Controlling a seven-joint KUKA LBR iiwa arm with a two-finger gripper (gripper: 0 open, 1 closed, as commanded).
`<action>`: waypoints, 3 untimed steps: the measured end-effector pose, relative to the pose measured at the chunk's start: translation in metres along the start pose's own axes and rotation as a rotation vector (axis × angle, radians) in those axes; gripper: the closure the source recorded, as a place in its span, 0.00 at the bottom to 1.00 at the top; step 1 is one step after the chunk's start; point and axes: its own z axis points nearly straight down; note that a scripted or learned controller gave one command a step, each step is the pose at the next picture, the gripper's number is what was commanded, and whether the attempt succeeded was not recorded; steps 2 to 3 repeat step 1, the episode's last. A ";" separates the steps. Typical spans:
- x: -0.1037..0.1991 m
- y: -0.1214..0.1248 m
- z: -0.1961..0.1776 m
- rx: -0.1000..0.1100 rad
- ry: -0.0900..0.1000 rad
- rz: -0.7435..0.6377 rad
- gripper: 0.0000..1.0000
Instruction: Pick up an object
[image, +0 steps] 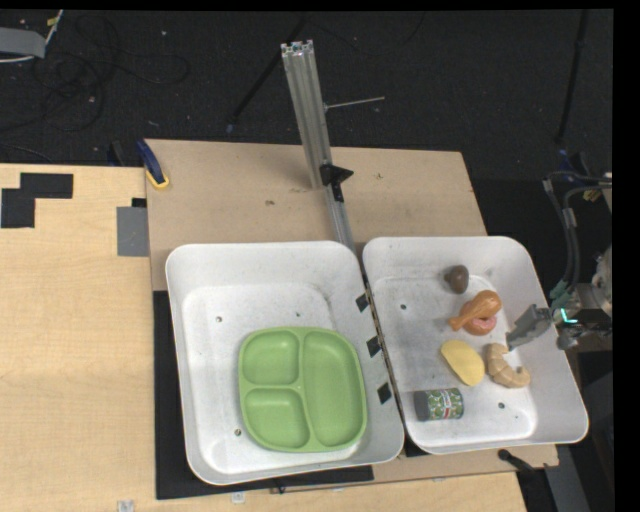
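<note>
1. The counter (400, 195) is a flat tan board, matte and lightly scuffed, with a pale wood-grain panel (70, 340) alongside it on the left
2. Two shallow white bins sit side by side on it; both look like thin moulded plastic with rounded corners and a speckled floor
3. The left bin (200, 300) holds a smooth light-green divided plate (301, 389), a rounded rectangle with three compartments
4. The right bin (420, 270) holds the loose objects: a small dark rounded lump (456, 278) at the far side, an orange curved toy with a pink part (477, 312) nearer, a smooth yellow oval piece (462, 362), a tan knobbly curved piece (506, 367) just right of it, and a small green-labelled can (439, 404) lying on its side at the near edge
5. The tool (530, 325) is at the right rim of the right bin, a grey metal finger pointing toward the orange toy; I cannot tell how its fingers stand, and nothing shows between them
6. A ribbed aluminium post (310, 115) rises at the far side
</note>
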 end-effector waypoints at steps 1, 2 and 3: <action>0.000 0.000 0.000 -0.001 0.000 0.000 0.00; 0.000 0.000 0.000 -0.001 0.000 0.000 0.00; 0.000 0.000 0.000 -0.001 0.000 0.000 0.00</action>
